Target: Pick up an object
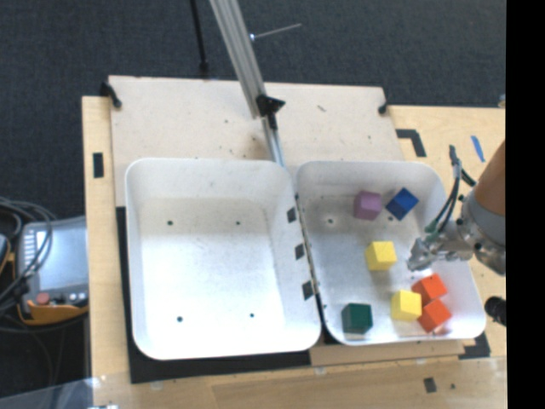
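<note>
Most of the arm (490, 194) was cut off at the right, reaching in over the right bin (341, 177). Its claw (423, 254) hung low near the yellow cube (381, 255), above two orange cubes (433, 300); I could not tell if it was clenched or released. Other cubes lay scattered around.

Two white bins sit side by side on the tabletop (98, 228); the left bin (213, 258) shows only dark specks; the right bin (324, 186) holds a purple block (368, 204) beside a blue block (402, 203), two yellow blocks (381, 255) (406, 305), two orange blocks (433, 286) (435, 315) and a green block (357, 318); the hand (423, 255) hangs over the right bin's right side, near the upper yellow block.
</note>
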